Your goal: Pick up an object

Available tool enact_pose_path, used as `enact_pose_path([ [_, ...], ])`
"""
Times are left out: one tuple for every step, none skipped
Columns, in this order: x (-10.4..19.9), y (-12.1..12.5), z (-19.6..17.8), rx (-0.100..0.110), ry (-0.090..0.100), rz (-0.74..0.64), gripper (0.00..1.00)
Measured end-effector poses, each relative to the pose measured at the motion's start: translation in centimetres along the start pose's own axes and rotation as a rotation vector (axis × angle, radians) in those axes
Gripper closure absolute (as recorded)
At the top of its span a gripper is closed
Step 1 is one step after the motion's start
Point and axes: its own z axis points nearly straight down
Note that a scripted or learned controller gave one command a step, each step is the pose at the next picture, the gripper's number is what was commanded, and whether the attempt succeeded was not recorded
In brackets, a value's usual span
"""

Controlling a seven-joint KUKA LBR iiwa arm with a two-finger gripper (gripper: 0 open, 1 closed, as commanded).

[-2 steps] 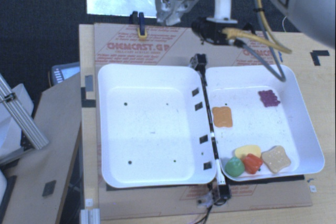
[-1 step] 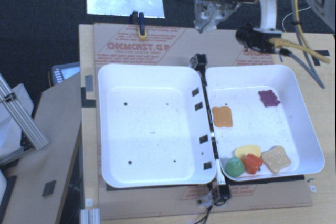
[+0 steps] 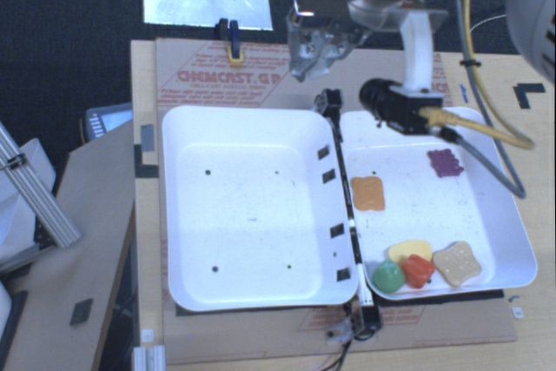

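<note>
Claw (image 3: 317, 56) hovers at 12 o'clock above both bins; finger state cannot be determined. Recommended target: orange slab (image 3: 368, 194), apparently light, flat; grip across its short edges.

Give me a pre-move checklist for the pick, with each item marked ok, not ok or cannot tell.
1. Objects available in the right bin: ok. Orange slab, purple piece, green ball, red piece, yellow piece and toast-shaped piece lie there.
2. Isolated target: ok. The orange slab and the purple piece each lie apart from the rest.
3. Front cluster: not ok. Green, red, yellow and toast-shaped pieces crowd together at the near wall.
4. Gripper over a target: not ok. It hangs beyond the bins' far edge, above the cardboard.
5. Finger opening: cannot tell.
6. Gripper holding nothing: cannot tell.
</note>
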Motion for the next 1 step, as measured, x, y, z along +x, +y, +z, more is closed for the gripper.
enact_pose_path([
  [-7.16, 1.68, 0.12, 0.000, -0.003, 0.010, 1.00],
])
